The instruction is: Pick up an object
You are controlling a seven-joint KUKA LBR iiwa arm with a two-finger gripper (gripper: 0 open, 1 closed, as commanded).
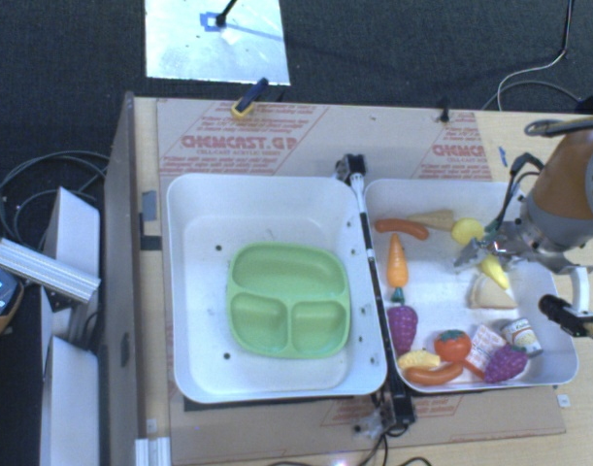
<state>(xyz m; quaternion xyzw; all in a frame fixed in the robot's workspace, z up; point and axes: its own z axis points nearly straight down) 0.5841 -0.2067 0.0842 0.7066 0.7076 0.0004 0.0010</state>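
The right bin (560, 357) holds several toy foods. Among them are a red sausage (401, 227), a yellow lemon (468, 229), an orange carrot (398, 258), a pale wedge (492, 297), a tomato (452, 344) and two purple grape bunches (403, 326) (507, 362). My gripper (480, 251) hangs low over the bin's upper right part, just below the lemon. A small yellow piece (496, 274) lies right under it. I cannot see whether that piece is touched. The grey arm with its orange band (571, 178) comes in from the right.
The left bin (194, 260) carries a green divided plate (289, 299). A small can (520, 334) and a white carton (485, 338) sit near the right bin's lower edge, beside a yellow piece (419, 360) and a red one (434, 375). A black divider (366, 250) runs between the bins.
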